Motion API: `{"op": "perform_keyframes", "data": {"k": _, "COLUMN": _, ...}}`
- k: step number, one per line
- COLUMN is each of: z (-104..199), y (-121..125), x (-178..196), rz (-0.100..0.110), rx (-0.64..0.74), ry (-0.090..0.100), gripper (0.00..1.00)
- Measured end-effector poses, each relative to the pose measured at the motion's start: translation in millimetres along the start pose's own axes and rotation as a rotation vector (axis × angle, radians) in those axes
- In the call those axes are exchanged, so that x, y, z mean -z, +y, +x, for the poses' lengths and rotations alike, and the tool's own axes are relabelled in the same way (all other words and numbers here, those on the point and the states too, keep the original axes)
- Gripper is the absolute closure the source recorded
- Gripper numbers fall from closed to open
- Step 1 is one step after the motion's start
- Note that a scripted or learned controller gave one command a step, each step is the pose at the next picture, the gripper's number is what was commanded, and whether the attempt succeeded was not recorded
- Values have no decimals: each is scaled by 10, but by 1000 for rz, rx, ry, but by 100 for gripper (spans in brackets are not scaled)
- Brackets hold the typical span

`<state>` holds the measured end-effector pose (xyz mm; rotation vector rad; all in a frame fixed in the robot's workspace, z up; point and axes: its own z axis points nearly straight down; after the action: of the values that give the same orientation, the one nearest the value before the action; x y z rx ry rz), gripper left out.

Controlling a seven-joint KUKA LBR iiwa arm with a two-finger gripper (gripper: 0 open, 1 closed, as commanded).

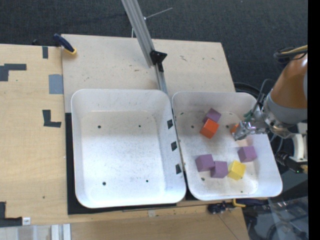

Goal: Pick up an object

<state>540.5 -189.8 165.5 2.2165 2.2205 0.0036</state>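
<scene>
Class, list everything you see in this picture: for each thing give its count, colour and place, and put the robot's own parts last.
Bins: 2, white, side by side on the bench; left bin, right bin.
Purple blocks: 4, in the right bin; one at the top, two touching near the middle, one at the right.
Orange block: 1, below the top purple one.
Small orange piece: 1, partly hidden beside the gripper.
Yellow block: 1, lower right bin.
Clamp: 1, blue and yellow, bench top left.
Metal rail: 1, grey, slanting from the top.
Arm: 1, grey and orange, right.
Gripper: 1, over the right bin.
</scene>
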Motion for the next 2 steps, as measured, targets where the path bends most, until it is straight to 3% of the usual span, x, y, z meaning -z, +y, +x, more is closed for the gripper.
{"op": "perform_keyframes", "data": {"k": 1, "z": 2, "y": 14, "x": 426, "rz": 1, "rx": 0, "ry": 0, "gripper": 100}}
{"op": "perform_keyframes", "data": {"k": 2, "z": 518, "y": -35, "x": 352, "rz": 6, "rx": 3, "ry": 3, "gripper": 100}}
